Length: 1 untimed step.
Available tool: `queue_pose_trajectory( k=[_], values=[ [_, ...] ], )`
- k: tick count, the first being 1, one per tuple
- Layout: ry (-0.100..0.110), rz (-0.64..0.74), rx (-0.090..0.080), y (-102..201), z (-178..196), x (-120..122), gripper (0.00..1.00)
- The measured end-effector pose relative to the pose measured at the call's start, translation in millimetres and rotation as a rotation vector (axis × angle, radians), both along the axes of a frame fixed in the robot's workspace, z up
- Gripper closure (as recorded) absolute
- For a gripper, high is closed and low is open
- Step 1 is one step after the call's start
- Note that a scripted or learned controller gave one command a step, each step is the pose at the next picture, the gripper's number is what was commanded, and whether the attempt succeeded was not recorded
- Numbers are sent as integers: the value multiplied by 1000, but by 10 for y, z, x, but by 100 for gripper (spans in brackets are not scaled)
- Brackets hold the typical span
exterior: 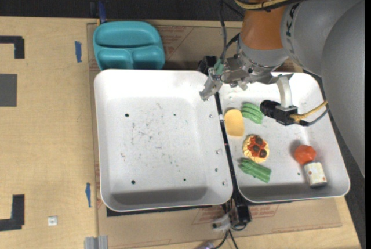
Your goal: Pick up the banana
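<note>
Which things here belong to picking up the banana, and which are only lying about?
For the job: yellow piece, probably the banana; claw above it; right bin.

Lying about: upper green piece, lower green piece, pizza toy, red piece, white piece, left bin, teal tray.

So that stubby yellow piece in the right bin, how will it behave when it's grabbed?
The yellow piece looks like smooth moulded toy food, so probably stiff and light. Its rounded shape suggests it could slip or roll when squeezed. It lies close against the right bin's inner wall, so a push may just wedge it there.
</note>
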<state>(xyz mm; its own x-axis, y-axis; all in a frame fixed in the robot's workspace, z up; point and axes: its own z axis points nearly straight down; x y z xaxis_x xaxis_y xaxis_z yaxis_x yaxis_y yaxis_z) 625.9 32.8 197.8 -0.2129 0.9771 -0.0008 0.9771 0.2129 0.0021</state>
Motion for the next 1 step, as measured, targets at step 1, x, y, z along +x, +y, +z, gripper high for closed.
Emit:
queue_pose_trajectory(
  k=[1],
  values=[
    [3, 30, 0, -1197, -131, -491, 0]
  ],
)
